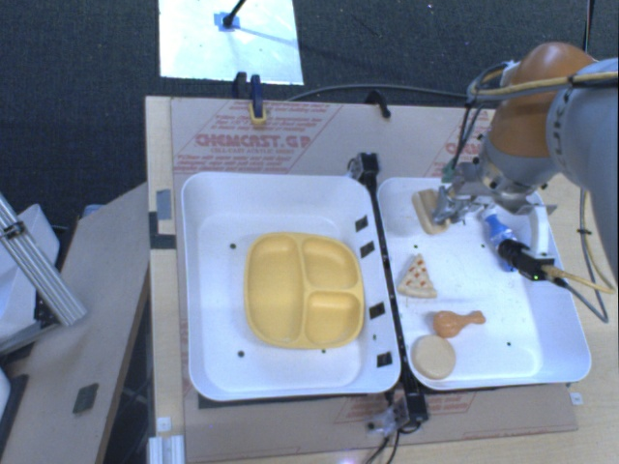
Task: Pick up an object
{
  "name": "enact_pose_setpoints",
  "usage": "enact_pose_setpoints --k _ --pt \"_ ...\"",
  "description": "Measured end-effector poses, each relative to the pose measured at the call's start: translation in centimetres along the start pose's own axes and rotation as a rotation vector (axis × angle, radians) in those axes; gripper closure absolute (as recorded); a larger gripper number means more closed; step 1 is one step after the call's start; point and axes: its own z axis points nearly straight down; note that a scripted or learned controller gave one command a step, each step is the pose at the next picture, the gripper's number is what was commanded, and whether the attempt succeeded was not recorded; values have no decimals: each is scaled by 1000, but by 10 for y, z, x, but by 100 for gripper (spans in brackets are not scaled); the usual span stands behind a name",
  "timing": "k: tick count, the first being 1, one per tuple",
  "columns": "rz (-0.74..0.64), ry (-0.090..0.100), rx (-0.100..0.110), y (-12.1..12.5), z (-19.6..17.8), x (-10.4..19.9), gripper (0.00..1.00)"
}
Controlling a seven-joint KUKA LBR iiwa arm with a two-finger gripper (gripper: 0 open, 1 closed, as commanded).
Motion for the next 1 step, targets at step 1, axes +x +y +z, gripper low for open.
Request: enact_pose_setpoints --k 1 --pt "-3 1 1 2 -46 0 100"
